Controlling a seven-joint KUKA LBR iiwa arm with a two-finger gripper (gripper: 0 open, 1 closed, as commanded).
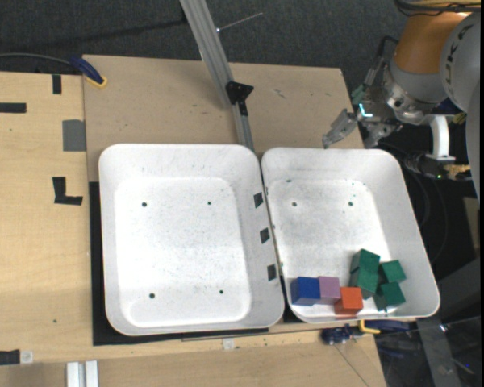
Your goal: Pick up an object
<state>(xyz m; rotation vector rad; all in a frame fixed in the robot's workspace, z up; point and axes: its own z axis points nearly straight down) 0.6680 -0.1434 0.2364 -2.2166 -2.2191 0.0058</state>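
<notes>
A cluster of small blocks lies in the near right corner of the right bin (323,216): a blue block (306,289), a lilac block (329,287), an orange block (351,299) and several green blocks (377,278) piled together. My gripper (353,130) hangs beyond the far rim of the right bin, well away from the blocks. Its fingers (336,132) are spread open with nothing between them.
The left bin (177,240) sits beside the right one, their rims touching in the middle. A slanted metal rail (218,55) crosses the bench behind the bins. Black cables run off the bench at the right.
</notes>
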